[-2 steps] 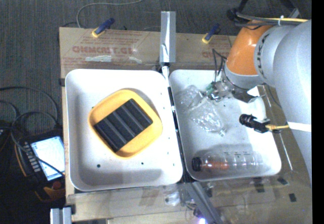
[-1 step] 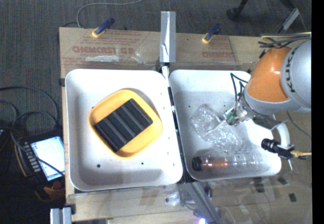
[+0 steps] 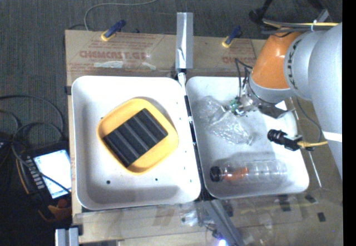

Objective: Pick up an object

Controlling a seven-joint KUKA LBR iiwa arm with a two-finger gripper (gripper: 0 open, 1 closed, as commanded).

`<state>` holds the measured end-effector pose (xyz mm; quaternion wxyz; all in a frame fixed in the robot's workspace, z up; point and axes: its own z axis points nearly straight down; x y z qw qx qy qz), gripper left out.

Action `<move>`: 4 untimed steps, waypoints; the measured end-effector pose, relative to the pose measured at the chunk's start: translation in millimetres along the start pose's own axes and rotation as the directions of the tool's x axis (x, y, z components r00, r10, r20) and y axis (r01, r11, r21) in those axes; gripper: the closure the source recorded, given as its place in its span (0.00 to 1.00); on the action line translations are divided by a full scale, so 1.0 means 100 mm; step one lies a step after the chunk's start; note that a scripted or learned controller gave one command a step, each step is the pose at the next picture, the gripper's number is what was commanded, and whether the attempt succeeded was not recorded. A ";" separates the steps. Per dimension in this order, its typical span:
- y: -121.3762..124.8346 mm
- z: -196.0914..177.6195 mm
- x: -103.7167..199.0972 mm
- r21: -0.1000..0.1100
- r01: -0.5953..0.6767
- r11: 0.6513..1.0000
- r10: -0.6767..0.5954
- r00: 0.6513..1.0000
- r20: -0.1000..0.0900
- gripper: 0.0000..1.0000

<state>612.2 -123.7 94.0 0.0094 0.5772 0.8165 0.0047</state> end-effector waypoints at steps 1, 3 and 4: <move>0.52 0.03 -0.22 0.023 0.066 0.998 -0.066 0.998 -0.009 0.00; -0.22 -0.03 -0.23 0.016 0.041 0.999 -0.041 0.999 -0.006 0.00; 0.14 -0.53 -0.26 0.020 -0.121 0.993 0.121 0.993 -0.005 0.00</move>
